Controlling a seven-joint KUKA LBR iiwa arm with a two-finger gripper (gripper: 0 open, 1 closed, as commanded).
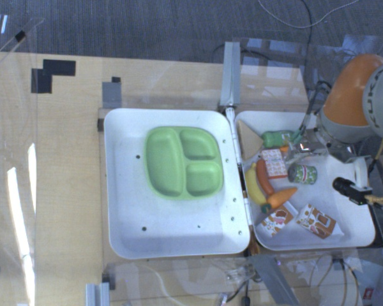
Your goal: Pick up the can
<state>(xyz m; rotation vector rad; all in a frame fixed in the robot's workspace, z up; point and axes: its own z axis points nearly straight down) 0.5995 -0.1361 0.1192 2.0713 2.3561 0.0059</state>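
Glossy green plastic tray (182,162), smooth white bins (124,234), pale wood bench (57,190)

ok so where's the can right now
The can lies in the right bin, just right of the carrot and hot dog, below the gripper.

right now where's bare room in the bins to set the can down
Left bin: bare floor runs around the green divided tray, widest along the near edge and left side. Right bin: crowded; can, carrot, banana and cartons cluster together, leaving a patch at its near right corner.
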